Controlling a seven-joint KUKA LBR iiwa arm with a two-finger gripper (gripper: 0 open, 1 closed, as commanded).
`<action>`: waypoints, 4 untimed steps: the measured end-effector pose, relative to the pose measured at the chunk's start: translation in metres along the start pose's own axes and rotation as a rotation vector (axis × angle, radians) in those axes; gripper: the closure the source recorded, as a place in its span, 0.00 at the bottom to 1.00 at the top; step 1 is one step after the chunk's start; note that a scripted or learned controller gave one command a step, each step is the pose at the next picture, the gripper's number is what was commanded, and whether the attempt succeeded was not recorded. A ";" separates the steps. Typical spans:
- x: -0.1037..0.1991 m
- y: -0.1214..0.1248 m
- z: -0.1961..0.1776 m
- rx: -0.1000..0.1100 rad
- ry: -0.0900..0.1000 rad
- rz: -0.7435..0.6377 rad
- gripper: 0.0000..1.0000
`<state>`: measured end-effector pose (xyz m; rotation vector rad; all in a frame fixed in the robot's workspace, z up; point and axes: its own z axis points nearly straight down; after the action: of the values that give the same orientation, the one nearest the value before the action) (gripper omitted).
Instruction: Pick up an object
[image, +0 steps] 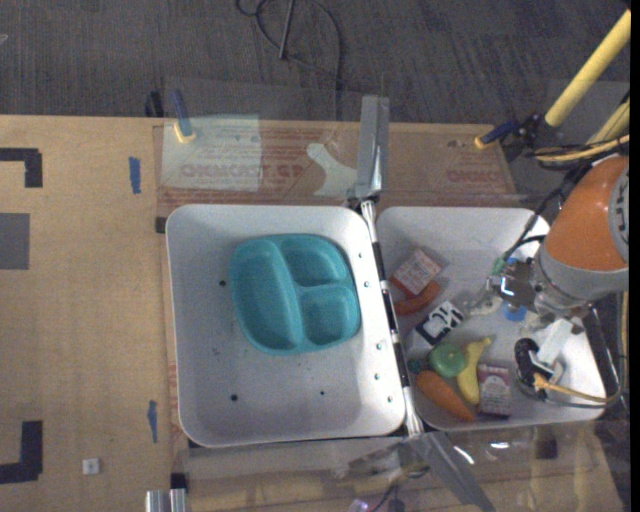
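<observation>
Reaching in from the right, arm (590, 225) bent over the right bin (455, 222), gripper (505, 290) state indiscernible.

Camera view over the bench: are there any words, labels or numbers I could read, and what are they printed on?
Nothing reads clearly.
Brown cardboard sheet behind the left bin: pale lettering, upside down and blurred.
Brown cardboard sheet behind the right bin: faint lettering, blurred.
Small pink-and-white packet: print too small.
Small purple-and-white box: print too small.
</observation>
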<state>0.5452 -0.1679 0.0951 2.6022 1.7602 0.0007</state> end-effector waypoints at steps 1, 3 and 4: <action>-0.003 0.001 -0.010 -0.002 0.000 0.007 1.00; 0.001 -0.019 -0.159 0.004 -0.001 0.258 1.00; 0.002 -0.019 -0.159 0.004 -0.001 0.257 0.00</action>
<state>0.5283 -0.1591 0.2538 2.8090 1.4131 -0.0048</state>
